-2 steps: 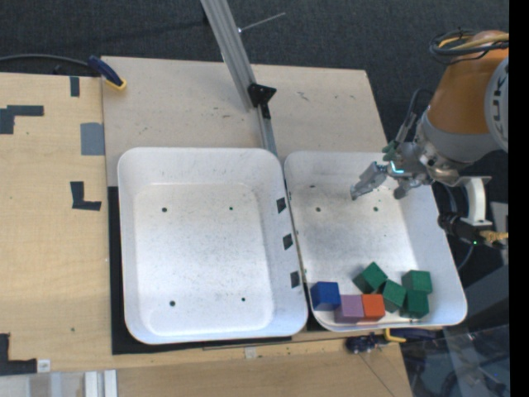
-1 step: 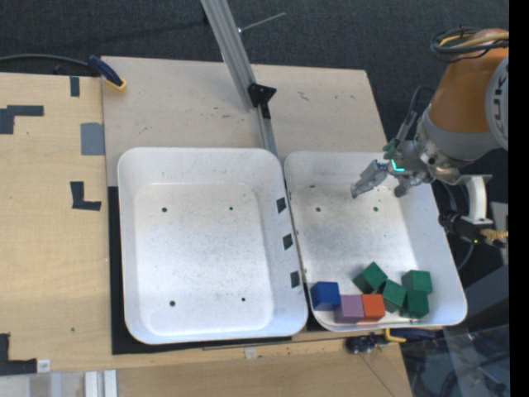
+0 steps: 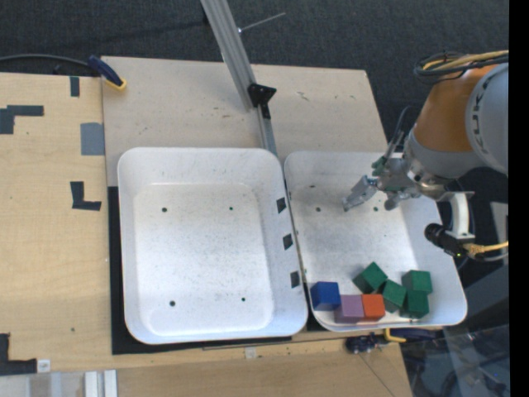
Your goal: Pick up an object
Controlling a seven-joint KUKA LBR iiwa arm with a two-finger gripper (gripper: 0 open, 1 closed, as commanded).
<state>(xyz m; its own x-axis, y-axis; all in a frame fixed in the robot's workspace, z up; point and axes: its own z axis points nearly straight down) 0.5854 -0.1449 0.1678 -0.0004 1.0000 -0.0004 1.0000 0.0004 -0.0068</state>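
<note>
From my station I see the arm (image 3: 463,122) reaching in from the right, with its orange band above the wrist. The gripper (image 3: 374,195) hangs over the upper part of the right bin (image 3: 331,168). Its two fingers (image 3: 357,198) point down and to the left, and they look spread apart with nothing between them, though the view is a little blurred there.

The objects for picking all lie in the lower corner of the right bin, well apart from the gripper. There is a blue block (image 3: 325,294) at the left of the group, just beside the wall toward the left bin (image 3: 136,172). Next to it a purple block (image 3: 352,307) touches an orange block (image 3: 374,306). Above and to the right of these are four green blocks: one (image 3: 372,276) tilted, one (image 3: 393,294) next to it, and two (image 3: 417,282) (image 3: 416,303) at the right side, close to the rim.

The bench (image 3: 182,98) is of light wood.
</note>
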